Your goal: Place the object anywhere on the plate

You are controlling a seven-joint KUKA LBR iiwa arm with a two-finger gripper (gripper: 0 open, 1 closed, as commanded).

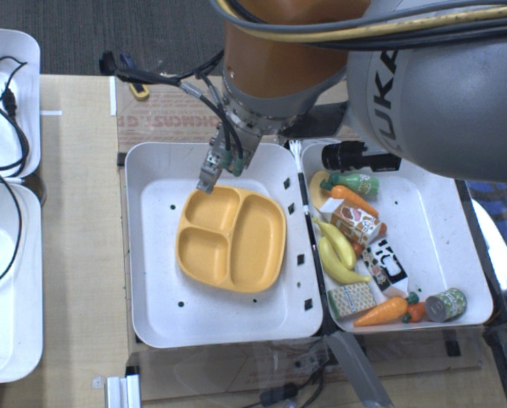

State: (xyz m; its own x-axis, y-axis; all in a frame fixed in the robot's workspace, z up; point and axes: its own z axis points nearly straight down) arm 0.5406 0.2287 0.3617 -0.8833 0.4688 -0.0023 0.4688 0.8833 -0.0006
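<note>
A yellow three-compartment plate (233,238) lies in the left white bin (155,253), with nothing on it. My gripper (221,168) hangs over the plate's far left rim, under the grey and orange arm that reaches in from the top. I see no object in the gripper. The loose objects lie in the right bin (440,219): a green bottle (352,183), a carrot (353,199), a small printed box (356,220), bananas (337,251), a black-and-white item (386,262), a patterned block (352,298), a second carrot (382,311) and a small can (446,304).
The arm's bulk covers the top of both bins. Black cables (164,79) run from the wrist to the left. White trays with a black cord (2,143) stand at the far left. A cardboard sheet (164,117) lies behind the left bin.
</note>
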